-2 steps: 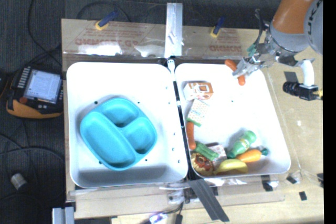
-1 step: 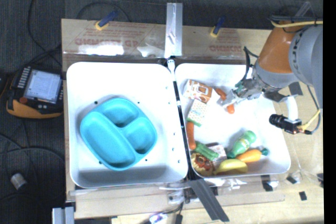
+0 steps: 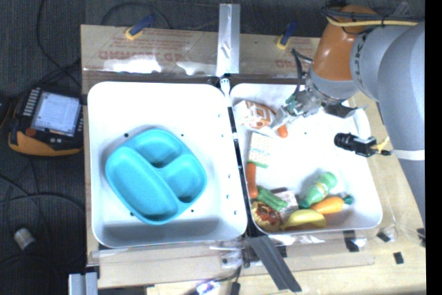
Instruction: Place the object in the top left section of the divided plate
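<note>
A blue divided plate [image 3: 155,175] with three sections lies in the left bin [image 3: 117,100], tilted diagonally, with nothing on it. My gripper [image 3: 295,107] hangs low over the far part of the right bin [image 3: 359,176]. It sits just right of a printed snack packet [image 3: 257,114] and above a small orange piece [image 3: 282,131]. I cannot make out anything held in it.
Scattered in the right bin are a white card packet [image 3: 260,147], an orange carrot [image 3: 251,179] along the left wall, a green bottle [image 3: 319,188], an orange vegetable [image 3: 330,204], a yellow banana [image 3: 306,219] and a green piece [image 3: 271,200]. A metal divider [image 3: 228,38] stands behind the bins.
</note>
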Controlling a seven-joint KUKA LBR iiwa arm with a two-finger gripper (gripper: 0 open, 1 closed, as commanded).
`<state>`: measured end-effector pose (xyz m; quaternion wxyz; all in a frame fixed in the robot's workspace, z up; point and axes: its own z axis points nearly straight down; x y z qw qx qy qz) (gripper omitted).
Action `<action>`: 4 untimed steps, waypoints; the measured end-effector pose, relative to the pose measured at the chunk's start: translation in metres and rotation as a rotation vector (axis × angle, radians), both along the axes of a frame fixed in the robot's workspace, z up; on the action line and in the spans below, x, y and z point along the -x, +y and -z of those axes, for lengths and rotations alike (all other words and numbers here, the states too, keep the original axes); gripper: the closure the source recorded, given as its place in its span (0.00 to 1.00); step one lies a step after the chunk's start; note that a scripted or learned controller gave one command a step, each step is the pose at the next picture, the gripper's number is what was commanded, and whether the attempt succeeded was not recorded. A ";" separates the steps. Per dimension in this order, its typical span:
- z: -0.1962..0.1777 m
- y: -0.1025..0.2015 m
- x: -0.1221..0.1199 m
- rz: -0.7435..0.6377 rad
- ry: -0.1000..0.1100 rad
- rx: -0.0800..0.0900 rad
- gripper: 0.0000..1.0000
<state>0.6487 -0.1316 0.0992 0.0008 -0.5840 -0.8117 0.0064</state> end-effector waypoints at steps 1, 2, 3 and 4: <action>0.004 0.003 -0.012 -0.110 0.011 0.017 1.00; -0.028 0.001 -0.016 -0.356 -0.002 0.024 1.00; -0.038 0.000 -0.016 -0.354 -0.004 0.025 1.00; -0.047 0.000 -0.016 -0.353 -0.006 0.026 1.00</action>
